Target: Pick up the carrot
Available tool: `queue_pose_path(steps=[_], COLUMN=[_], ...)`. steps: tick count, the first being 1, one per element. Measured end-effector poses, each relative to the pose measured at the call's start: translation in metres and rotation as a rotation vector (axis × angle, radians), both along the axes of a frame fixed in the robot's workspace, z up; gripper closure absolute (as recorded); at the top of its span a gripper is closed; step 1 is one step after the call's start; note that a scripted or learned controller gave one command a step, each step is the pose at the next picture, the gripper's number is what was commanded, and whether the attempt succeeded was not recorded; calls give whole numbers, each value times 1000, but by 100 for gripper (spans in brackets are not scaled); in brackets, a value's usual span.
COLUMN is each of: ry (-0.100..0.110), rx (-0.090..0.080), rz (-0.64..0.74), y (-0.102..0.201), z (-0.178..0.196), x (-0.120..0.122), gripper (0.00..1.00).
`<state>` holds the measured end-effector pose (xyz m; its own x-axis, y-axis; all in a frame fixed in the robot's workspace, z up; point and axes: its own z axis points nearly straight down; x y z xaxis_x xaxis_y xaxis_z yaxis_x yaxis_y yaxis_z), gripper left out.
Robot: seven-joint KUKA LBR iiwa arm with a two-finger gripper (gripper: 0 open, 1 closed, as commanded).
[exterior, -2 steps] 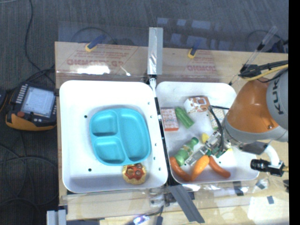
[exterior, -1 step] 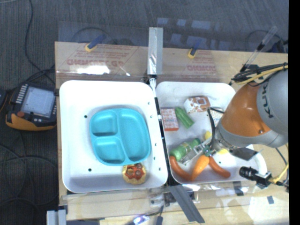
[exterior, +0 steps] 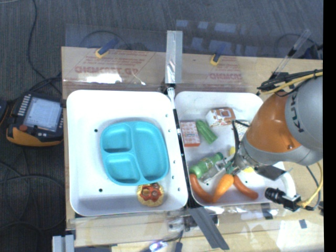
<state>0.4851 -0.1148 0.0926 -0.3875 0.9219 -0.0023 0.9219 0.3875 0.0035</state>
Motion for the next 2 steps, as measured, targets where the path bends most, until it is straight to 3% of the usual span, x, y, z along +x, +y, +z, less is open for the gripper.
queue_pose_path(steps=[1,2], ry=[7,-4], rx=[0,-2], rz=[-175,246], y=[-22,-21], z=[27,-3], x=[3,2], gripper=[0,0])
